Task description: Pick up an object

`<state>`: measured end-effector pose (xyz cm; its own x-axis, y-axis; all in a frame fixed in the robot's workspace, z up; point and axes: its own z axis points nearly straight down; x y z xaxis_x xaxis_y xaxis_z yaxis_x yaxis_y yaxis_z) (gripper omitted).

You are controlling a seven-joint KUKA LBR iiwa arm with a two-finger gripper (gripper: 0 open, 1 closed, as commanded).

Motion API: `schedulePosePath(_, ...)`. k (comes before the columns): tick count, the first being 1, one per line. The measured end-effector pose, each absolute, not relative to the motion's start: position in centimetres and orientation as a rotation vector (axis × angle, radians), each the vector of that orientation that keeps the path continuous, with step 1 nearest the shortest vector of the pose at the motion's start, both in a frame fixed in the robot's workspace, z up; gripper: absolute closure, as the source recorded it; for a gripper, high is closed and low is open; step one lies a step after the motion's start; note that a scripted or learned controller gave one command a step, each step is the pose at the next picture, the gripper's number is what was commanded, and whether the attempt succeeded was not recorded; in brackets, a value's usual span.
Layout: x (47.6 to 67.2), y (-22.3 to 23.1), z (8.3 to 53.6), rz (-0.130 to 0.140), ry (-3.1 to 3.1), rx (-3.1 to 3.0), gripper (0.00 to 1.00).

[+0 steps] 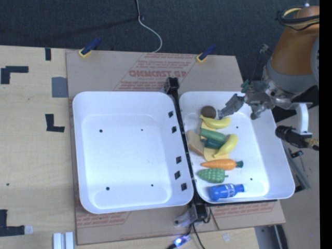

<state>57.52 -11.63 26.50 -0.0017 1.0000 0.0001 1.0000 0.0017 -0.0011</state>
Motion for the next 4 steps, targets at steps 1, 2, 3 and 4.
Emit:
schedulePosePath(1,53.1,-9.3,15.1,0.014,-2.214,-2.210,0.00)
schedulePosePath(2,51.7,-10.4,8.4,-0.004,-2.226,-2.222,0.00)
schedulePosePath(3,59.2,-9.4,8.5,-0.004,-2.229,-2.220,0.00)
schedulePosePath(4,64.0,-9.3,8.4,0.002,-2.225,-2.217,0.00)
